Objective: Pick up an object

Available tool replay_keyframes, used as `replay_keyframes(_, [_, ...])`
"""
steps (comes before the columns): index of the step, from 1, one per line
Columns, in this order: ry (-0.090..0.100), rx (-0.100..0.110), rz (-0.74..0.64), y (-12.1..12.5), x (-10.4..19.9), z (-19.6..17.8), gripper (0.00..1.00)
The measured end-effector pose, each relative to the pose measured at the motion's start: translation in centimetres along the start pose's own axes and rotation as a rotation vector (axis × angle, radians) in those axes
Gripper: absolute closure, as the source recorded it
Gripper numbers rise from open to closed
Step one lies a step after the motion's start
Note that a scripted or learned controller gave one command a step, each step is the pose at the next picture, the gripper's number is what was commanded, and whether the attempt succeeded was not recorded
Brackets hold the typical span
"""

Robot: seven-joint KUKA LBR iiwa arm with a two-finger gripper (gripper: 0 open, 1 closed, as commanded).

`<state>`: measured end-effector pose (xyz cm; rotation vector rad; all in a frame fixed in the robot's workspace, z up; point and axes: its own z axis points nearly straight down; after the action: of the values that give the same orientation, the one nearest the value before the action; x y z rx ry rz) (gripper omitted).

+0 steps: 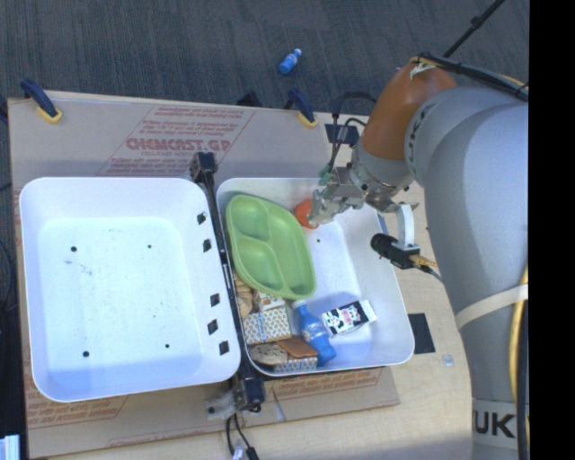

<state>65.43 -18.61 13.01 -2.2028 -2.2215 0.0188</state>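
The orange ball sits touching the green tray's far-right rim, just beside the gripper; finger state unclear.

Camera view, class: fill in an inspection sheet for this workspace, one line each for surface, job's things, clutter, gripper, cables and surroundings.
Surface: cardboard sheet with red print, held by blue clamps, bearing two shallow white bins.
Job's things: right white bin holds a green divided plastic tray, a small orange object, a blue bottle, a black-and-white carton and printed packets.
Clutter: nothing seen in the left white bin.
Gripper: two-finger gripper over the right bin, beside the orange object; nothing seen held.
Cables: black cable above the arm.
Surroundings: dark carpet; small blue item on it.
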Motion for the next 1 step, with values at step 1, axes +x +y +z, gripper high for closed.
replay_keyframes(1, [-0.002,-0.008,-0.002,0.19,0.07,-0.07,0.0])
